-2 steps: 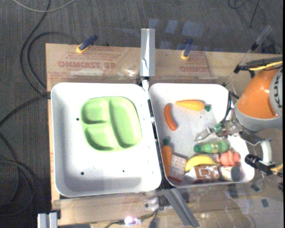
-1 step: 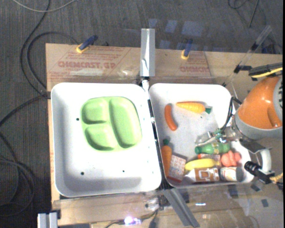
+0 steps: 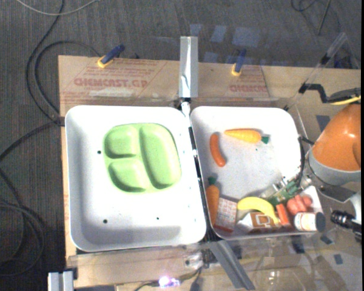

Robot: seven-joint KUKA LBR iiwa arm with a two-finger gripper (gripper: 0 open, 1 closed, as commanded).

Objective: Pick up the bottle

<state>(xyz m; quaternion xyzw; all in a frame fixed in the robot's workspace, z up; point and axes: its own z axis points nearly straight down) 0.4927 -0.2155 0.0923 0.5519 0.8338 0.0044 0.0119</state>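
Note:
The bottle (image 3: pixel 307 221), small with a white end and a dark end, lies on its side at the near right corner of the right bin (image 3: pixel 249 117). Its dark end reaches over the bin's rim. My gripper (image 3: pixel 287 189) reaches in from the right, low over that corner and just up and left of the bottle. It hangs above a pile made of a banana (image 3: pixel 256 206), red fruit pieces (image 3: pixel 298 203) and a small box (image 3: pixel 264 220). Nothing shows as held in the gripper. The arm's orange band (image 3: pixel 343 141) sits at the right edge.
In the right bin also lie an orange carrot (image 3: pixel 244 136), a red sausage (image 3: pixel 217 149), a second carrot (image 3: pixel 213 200) along the left wall, and a printed card (image 3: pixel 225 211). The left bin (image 3: pixel 85 223) holds a green divided plate (image 3: pixel 142 157).

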